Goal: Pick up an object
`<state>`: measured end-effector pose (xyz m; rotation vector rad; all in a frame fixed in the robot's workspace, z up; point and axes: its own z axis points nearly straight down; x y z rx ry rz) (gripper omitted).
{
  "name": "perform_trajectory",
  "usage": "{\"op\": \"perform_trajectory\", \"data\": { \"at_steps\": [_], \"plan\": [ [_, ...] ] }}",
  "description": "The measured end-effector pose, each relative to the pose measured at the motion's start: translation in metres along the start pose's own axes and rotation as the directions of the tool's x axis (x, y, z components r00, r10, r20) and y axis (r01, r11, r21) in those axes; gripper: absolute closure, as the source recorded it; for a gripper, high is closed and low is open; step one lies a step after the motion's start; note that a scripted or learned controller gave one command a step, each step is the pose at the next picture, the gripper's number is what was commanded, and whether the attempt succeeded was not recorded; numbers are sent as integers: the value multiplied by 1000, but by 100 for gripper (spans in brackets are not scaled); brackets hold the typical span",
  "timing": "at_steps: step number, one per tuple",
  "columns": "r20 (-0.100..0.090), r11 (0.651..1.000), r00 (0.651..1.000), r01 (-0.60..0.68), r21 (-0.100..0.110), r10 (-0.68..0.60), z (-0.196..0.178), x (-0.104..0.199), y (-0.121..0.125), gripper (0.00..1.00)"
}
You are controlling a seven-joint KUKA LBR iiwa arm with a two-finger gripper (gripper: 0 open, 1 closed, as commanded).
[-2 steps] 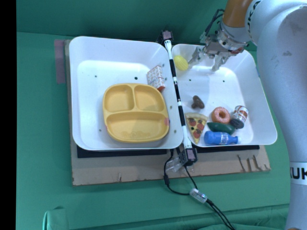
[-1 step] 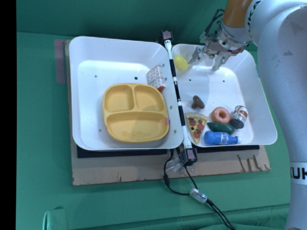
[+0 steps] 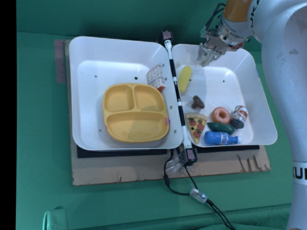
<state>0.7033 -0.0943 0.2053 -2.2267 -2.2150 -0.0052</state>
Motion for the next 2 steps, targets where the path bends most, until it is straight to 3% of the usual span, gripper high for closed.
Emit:
{"op": "perform_trajectory", "data": {
  "at_steps": [1,2],
  "plan": [
    [4,1000,1000,-1,0,1,0,-2,0,0],
    [1,1000,1000,5,4,-5,12,-7,-1,0]
  ]
}}
